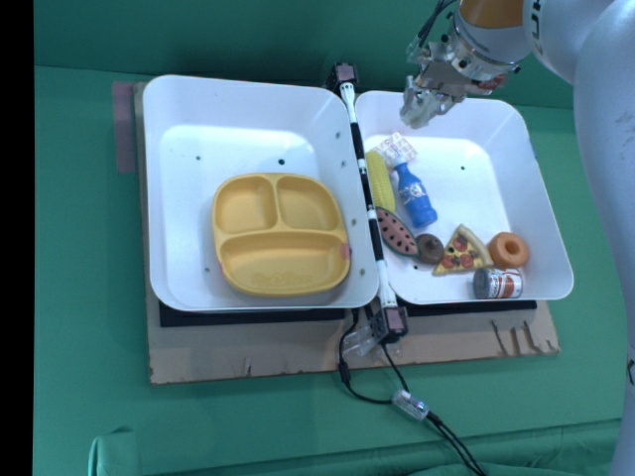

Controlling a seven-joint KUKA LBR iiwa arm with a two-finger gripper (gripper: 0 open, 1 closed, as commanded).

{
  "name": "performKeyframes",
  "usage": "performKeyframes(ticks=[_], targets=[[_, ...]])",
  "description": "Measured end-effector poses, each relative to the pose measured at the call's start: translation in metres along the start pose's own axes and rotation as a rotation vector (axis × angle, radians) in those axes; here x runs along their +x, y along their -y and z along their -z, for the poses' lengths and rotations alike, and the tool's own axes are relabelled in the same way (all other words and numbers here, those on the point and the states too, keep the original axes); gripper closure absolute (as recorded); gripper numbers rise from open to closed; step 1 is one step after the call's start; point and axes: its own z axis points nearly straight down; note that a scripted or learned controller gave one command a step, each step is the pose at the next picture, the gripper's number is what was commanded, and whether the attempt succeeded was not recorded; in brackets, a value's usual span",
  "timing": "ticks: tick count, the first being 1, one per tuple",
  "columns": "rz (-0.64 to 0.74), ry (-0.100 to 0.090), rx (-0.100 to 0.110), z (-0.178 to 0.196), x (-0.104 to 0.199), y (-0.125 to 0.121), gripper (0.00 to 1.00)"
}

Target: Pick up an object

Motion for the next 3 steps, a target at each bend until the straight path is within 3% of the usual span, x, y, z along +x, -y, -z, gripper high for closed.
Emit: performKeyframes(ticks=[1,2,3], targets=[[0.0,0.001,0.001,0.0,0.0,0.0,0.0],[0.001,-0.001,0.021,-0.099,-0.064,-0.041,0.0],[-0.001,0.006,0.02,-0.1,-0.061,-0.04,0.0]])
